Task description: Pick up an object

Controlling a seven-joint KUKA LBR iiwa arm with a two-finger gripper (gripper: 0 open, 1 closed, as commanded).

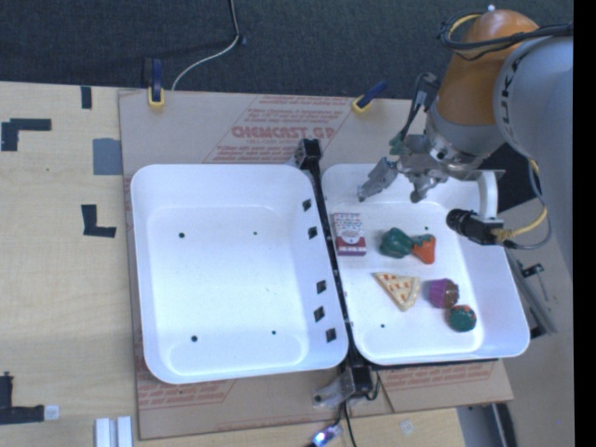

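My gripper (395,185) hangs over the back part of the right bin (484,341), its two grey fingers spread apart with nothing between them. In front of it, on the bin floor, lie a small red and white carton (349,234), a green toy with an orange end (406,244), a pizza slice toy (399,289), a purple piece (440,292) and a green and red round piece (461,318). The gripper is above and behind all of them, touching none.
The left bin (149,277) stands beside the right one, with a black divider (321,250) between them. Both rest on a cardboard sheet (270,133). A black fitting (470,224) on the arm's cable sits over the right bin's far right side.
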